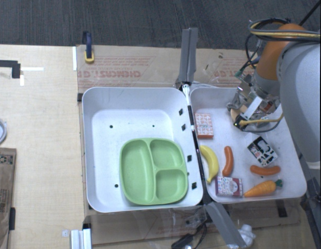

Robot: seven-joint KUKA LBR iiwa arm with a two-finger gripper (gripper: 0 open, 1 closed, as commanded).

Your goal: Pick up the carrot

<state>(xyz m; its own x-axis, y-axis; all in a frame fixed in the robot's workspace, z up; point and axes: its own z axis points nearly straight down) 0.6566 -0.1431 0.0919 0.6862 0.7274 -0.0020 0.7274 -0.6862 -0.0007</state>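
Carrot (263,188) first: we count one, orange with a green top, lying on its side near the five o'clock corner of the right bin (217,98), its green end pointing toward three o'clock. Just at its nine o'clock sits one small pink-and-white carton (228,186), close to the carrot's tip. We count two sausages: one (228,161) stands lengthwise at the carton's twelve o'clock, the other (264,169) lies crosswise just at the carrot's twelve o'clock, apart from it. One banana (210,162) curves along the bin's nine o'clock wall, beside the first sausage. One red-patterned box (204,125) lies at the banana's twelve o'clock, and one black-and-white packet (262,150) rests tilted above the crosswise sausage. The gripper (247,114) hangs over the bin's one o'clock area, well apart from the carrot, under the arm's orange band (277,48); we cannot tell from this angle how its jaws stand, and we see nothing between them. We count two white bins side by side; the left bin (98,139) holds one green divided plate (152,171) with three compartments, toward its five o'clock side. One blue-and-yellow clamp (87,46) sits on the bench at the left bin's eleven o'clock.
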